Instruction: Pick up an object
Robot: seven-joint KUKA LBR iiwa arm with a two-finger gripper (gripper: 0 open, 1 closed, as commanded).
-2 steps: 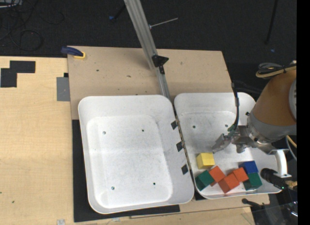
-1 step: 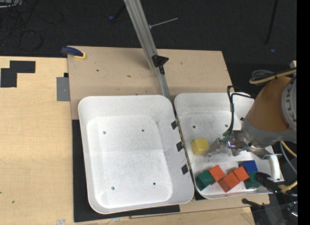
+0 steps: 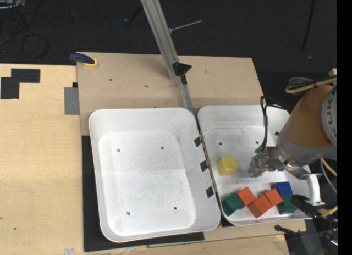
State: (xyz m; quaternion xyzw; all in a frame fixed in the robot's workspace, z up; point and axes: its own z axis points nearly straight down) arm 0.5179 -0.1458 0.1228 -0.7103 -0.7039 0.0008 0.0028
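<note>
1. We see the gripper (image 3: pixel 263 163) low in the right bin (image 3: pixel 242 117), just right of a yellow block (image 3: pixel 227 165).
2. Whether its fingers are open or closed, or hold anything, we cannot tell.
3. Orange, green and blue blocks (image 3: pixel 263 200) cluster near the bin's front edge.
4. We judge this the approach step; next, the gripper needs centring over one block.

Even overhead light, moderate brightness; two shallow white plastic bins (image 3: pixel 144 117) near clipping but speckle texture holds. Dark floor (image 3: pixel 66 17) at top underexposed, cables barely readable. Soft faint shadows under the small coloured blocks (image 3: pixel 258 200). Slight overall softness, mild grain, grey-and-orange robot arm (image 3: pixel 311 127) a bit blurred, no obvious edge distortion
</note>
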